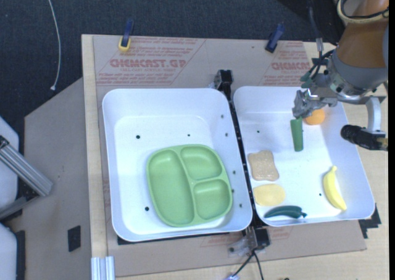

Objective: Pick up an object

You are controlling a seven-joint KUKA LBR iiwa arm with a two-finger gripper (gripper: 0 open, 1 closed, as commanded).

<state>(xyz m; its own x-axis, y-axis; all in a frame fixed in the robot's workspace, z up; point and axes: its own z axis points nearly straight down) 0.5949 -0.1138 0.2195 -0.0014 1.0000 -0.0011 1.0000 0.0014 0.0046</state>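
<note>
From above, the fingers (300,112) stand closed on the top end of an upright dark green cucumber (297,135) near the right bin's (364,174) far wall; an orange (315,116) sits just beside, open white floor below.

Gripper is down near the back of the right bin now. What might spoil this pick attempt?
1. The gripper sits at the top end of the green stick-shaped item, not its middle, so a grasp there may let it swing or slip out.
2. The orange ball lies right beside the gripper and may get knocked or rolled.
3. Both lie near the right bin's back wall, leaving the arm little room.
</note>
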